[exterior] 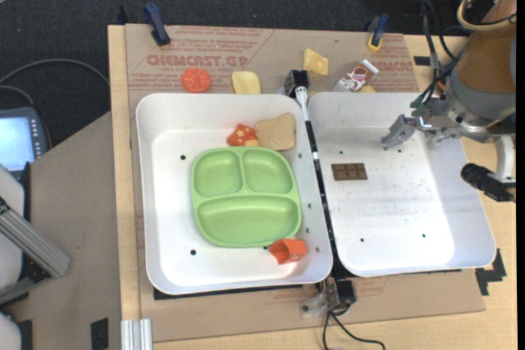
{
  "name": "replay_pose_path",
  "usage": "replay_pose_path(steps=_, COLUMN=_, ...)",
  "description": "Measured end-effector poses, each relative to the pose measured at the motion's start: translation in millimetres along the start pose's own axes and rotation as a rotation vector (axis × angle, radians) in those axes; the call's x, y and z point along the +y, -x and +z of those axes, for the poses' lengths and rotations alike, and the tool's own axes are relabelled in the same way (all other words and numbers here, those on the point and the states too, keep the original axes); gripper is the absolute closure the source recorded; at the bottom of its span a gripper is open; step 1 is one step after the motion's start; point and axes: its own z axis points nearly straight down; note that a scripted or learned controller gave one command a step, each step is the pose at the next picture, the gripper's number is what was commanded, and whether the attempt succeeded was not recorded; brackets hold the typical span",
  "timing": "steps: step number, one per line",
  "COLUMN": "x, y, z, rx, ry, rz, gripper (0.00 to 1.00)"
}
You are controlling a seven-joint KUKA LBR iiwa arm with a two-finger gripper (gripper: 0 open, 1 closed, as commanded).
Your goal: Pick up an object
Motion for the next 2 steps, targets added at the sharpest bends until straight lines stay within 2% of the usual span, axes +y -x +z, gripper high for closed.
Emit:
replay_pose_path(steps=1, x=0, y=-66, z=61, rx=0.013, ry=-0.023, rz=-0.006, gripper=0.0)
replay_pose_path(steps=2, x=-6, y=-57, z=83, rx=0.011, ry=-0.013, rz=0.0, gripper=0.0)
